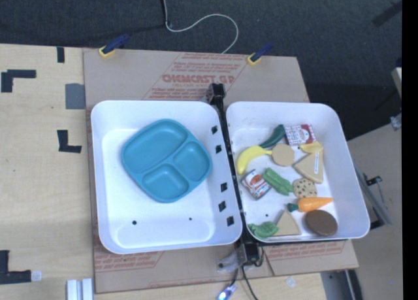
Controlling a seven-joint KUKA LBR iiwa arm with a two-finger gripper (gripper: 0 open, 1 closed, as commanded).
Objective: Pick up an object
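Your blue divided plate [167, 159] sits mid left bin [108, 181]; toy foods crowd the right bin [349, 181], banana [251, 157] at its left edge.

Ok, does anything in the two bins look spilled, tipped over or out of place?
Nothing stands out. The blue divided plate lies flat in the left bin, turned at an angle to its walls. The toy food, such as the banana and carrot, lies jumbled inside the right bin.
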